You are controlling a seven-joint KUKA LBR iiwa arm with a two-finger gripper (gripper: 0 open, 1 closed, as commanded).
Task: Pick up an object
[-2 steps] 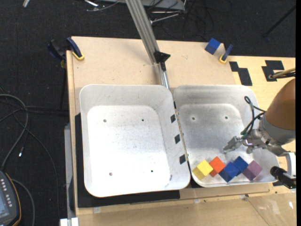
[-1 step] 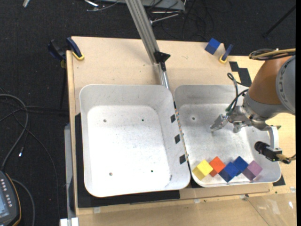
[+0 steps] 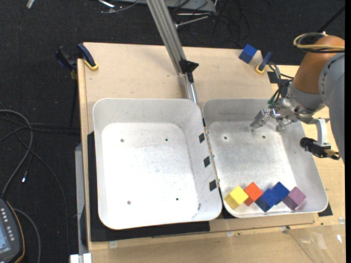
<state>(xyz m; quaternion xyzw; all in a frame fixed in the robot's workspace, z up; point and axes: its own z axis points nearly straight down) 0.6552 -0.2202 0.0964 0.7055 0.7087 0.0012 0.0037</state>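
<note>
Blocks lie bunched along the near edge of the right bin (image 3: 307,163) in the camera view: a yellow block (image 3: 237,196), an orange block (image 3: 253,190), a blue block (image 3: 273,196) and a purple block (image 3: 295,197), each touching or just beside its neighbour. The left bin (image 3: 104,147) sits alongside on the wooden surface (image 3: 137,70), and another small blue cube (image 3: 248,52) rests out on that surface beyond the bins. The gripper (image 3: 270,119) hangs over the far part of the right bin, well apart from the row of blocks, reaching in from the right below the arm's orange band (image 3: 312,70). Its jaws look to stand apart with nothing between them — the metal tips splay to either side. By my reading the task is at the approach step, with no grasp made. The next move calls for travelling toward the near edge and coming down over one block; an end one, yellow or purple, seems easiest, since the crowded middle leaves little room for a jaw to slip between neighbours.
</note>
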